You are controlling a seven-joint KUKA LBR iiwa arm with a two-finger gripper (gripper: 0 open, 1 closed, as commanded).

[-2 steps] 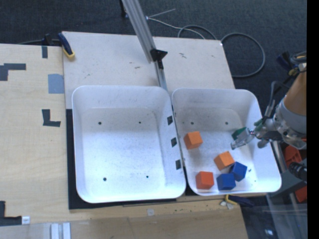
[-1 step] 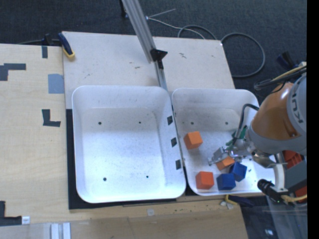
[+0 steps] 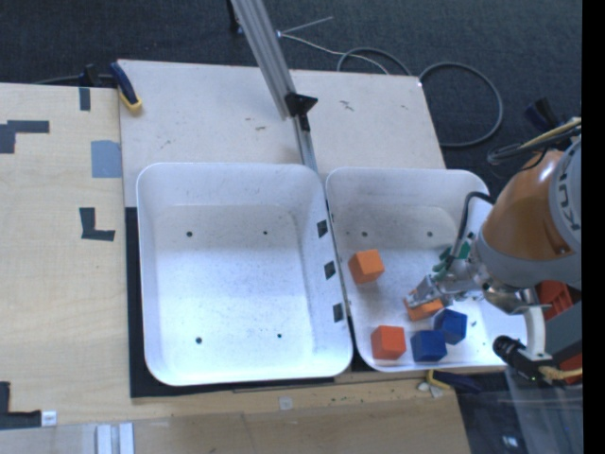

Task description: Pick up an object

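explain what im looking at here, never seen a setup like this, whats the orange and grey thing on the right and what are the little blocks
That is a robot arm, seen by one camera fixed above the bench. It reaches in from the right, and its gripper is low in the right bin, right at a small orange piece; whether it holds that piece is unclear. Also in that bin: two orange blocks and two blue blocks. Beside it sits the left bin. The job is picking up an object.

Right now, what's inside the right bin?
In the right bin: two orange cubes, two blue cubes, and a small orange piece at the gripper. The arm covers the bin's right side, so anything there is hidden.
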